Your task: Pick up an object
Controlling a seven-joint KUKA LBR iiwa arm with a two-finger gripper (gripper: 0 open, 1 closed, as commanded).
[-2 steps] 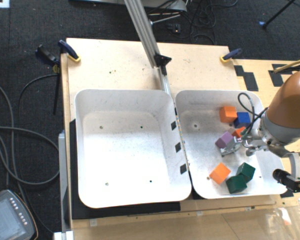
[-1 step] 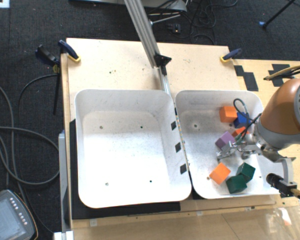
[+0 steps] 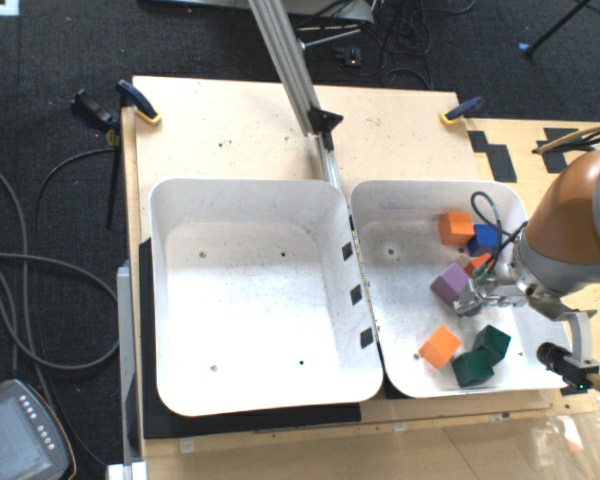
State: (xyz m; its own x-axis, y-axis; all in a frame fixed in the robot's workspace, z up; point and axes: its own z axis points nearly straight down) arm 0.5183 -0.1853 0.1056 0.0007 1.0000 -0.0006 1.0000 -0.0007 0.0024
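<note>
The grey arm with its orange band is reaching in over the right-hand shallow white plastic bin (image 3: 400,203), and its metal two-finger end effector (image 3: 468,298) is sitting low among the loose blocks there, right beside the purple block (image 3: 448,284) and apparently touching its right side. Whether the end effector is open or closed cannot be told from this slant, since the wrist is covering most of it, and no block is visibly clamped in it. Taking the purple block as the landmark: an orange cube (image 3: 456,228) and a blue block (image 3: 486,236) are lying behind it toward the bin's far wall, a second orange block (image 3: 440,347) is resting in front of it toward the near wall, and two dark green blocks (image 3: 483,355) are sitting just beside that orange one, further toward the arm. Every block appears to be resting on the bin floor, so the pick looks not yet done: judging from this, the approach is made and a candidate, probably the purple block, is being addressed, while closing on it, lifting it clear and confirming the hold are all left. The left-hand white bin (image 3: 180,208) is lying well apart from the purple block on the pale counter (image 3: 240,128).
</note>
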